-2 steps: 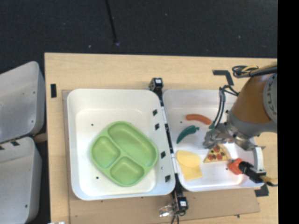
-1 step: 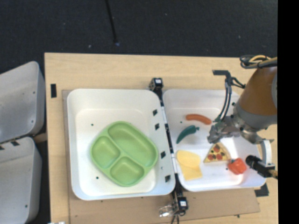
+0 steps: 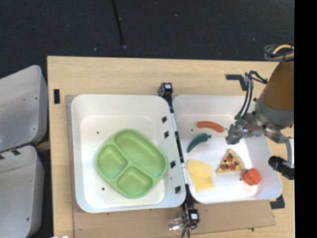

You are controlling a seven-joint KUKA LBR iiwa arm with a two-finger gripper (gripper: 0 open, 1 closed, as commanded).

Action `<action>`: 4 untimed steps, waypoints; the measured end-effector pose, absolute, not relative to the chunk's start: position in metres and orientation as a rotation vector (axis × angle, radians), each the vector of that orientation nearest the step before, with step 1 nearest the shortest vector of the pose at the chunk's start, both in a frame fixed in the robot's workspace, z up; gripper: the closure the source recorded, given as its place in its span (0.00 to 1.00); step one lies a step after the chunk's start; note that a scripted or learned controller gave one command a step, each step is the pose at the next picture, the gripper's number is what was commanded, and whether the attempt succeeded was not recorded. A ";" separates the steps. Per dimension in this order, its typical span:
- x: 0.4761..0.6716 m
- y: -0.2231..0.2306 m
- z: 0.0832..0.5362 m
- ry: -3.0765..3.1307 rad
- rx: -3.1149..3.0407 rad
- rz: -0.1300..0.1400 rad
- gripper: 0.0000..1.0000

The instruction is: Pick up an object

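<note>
1. Camera view, the gripper: the gripper (image 3: 235,133) hangs low over the right bin (image 3: 218,108), toward that bin's 2 o'clock. We cannot tell whether it is wide or narrow, and we see nothing held in it.
2. Camera view, the task's things: all the candidates lie loose in the right bin. From the gripper, the orange sausage (image 3: 210,126) is near at 9 o'clock, the green pepper (image 3: 198,141) at 8, the pizza slice (image 3: 230,162) at 6, the red piece (image 3: 251,176) at 5 and the yellow piece (image 3: 200,175) further off at 7. We judge that they lie apart so that each can be gripped alone.
3. Camera view, the rest: the left bin (image 3: 99,113) bears a green divided plate (image 3: 131,162), well apart from the gripper.
4. Writing: we can read no brand, label or lettering anywhere.
</note>
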State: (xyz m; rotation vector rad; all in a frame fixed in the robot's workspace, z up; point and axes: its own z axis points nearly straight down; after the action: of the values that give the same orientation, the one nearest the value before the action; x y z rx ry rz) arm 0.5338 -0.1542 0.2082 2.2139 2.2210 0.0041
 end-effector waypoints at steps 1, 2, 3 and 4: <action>0.535 -0.156 0.240 2.222 2.214 0.005 1.00; 0.543 -0.114 0.243 2.228 2.213 0.002 1.00; 0.553 -0.065 0.233 2.228 2.215 0.000 1.00; 0.569 -0.020 0.231 2.229 2.214 0.003 1.00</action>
State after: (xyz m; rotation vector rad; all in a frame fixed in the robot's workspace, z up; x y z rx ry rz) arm 0.5686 -0.0197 0.2306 2.2135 2.2290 0.0028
